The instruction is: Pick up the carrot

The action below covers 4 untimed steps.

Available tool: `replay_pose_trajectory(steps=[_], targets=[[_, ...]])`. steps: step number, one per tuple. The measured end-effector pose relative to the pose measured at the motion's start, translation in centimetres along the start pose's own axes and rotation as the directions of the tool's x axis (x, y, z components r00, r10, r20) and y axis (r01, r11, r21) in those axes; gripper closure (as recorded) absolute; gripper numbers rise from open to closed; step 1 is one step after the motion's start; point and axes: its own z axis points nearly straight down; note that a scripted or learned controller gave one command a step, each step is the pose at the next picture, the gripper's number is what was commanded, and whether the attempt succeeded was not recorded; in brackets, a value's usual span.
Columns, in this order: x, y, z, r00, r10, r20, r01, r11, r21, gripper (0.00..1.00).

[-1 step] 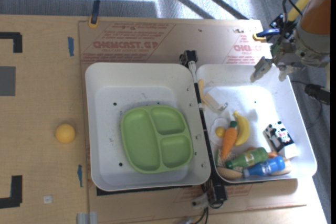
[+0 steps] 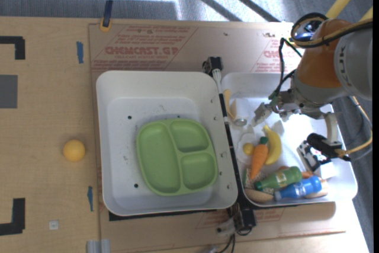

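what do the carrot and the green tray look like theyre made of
Carrot: probably toy plastic, with flat, even orange colour and a green top. Green tray: looks like moulded plastic, matte, with three smooth compartments and rounded edges.

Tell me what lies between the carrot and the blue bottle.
In the camera view, the green bottle lies between the carrot and the blue bottle.

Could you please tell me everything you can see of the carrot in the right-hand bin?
The carrot is a small orange toy, plastic by its look, with a green leafy top. It lies flat in the right bin, top pointing to the far side, tip toward the near side. The banana lies against its right side, and its tip reaches the green bottle. The gripper hangs above the bin, beyond the carrot, not touching it.
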Motion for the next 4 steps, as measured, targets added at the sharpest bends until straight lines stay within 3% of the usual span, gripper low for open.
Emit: replay_pose_trajectory(steps=[1,2,3,4], targets=[[2.7,-7.2,0.6,0.993,-0.121,-0.002,0.121,0.993,-0.006,0.0],[2.0,-11.2,0.6,0.996,0.084,-0.005,-0.084,0.996,-0.01,0.0],[3.1,-11.5,0.6,0.96,0.28,0.001,-0.28,0.96,-0.001,0.0],[3.4,-11.0,-0.6,0.961,0.277,-0.004,-0.277,0.961,-0.012,1.0]])
